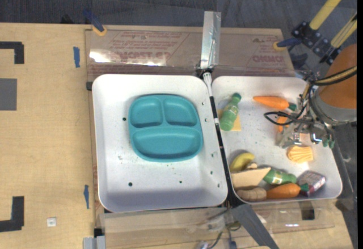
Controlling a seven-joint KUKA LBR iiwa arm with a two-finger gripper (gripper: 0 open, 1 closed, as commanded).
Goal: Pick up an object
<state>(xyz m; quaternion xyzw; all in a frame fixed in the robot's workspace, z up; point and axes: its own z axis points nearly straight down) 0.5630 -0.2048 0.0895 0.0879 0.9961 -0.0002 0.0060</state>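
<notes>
Toy food crowds the right bin's [334,182] near edge, the gripper [298,139], grip state indiscernible, hovers just above a yellow ridged piece [300,154], seemingly descending to grasp; next comes closing, then lifting.

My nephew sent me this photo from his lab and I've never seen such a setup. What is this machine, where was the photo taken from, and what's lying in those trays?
One camera looks down at a slant on a bench holding two shallow white bins. The machine entering from the right is a robot arm, grey with an orange band; its tool hangs over the right bin, above a yellow toy. Whether it grips anything is hard to tell. The left bin holds a teal divided plate. The right bin holds toy food: a green bottle, a carrot, a banana, and a small pile along the front edge.
</notes>
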